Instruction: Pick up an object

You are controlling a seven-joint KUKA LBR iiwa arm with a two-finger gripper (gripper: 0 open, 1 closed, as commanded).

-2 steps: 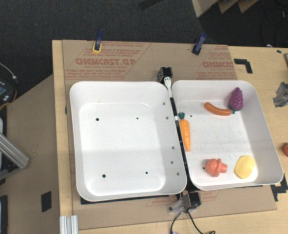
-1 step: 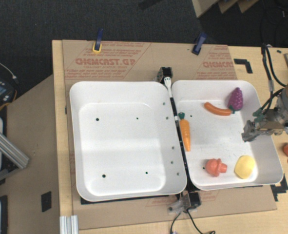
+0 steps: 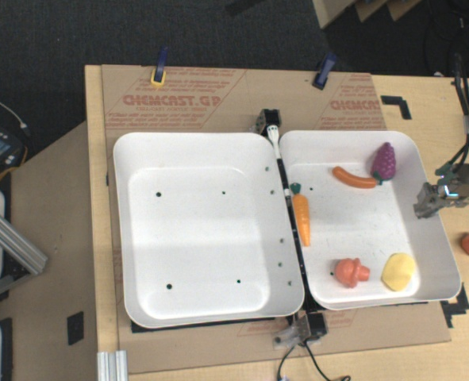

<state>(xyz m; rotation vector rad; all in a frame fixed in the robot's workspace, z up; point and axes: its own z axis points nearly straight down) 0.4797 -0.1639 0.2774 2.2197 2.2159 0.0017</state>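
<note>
Purple toy grapes (image 3: 384, 161) sit at the far right corner of the right white bin (image 3: 424, 289), with a sausage (image 3: 355, 178), carrot (image 3: 301, 219), red piece (image 3: 350, 271) and lemon (image 3: 398, 271). Left bin (image 3: 131, 236) (2 side by side) adjoins. The pincer (image 3: 432, 201) hovers at the bin's right rim, near the grapes; its opening is unclear.

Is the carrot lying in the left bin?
No, the carrot lies in the right bin, along its left wall, next to the divider between the bins.
</note>
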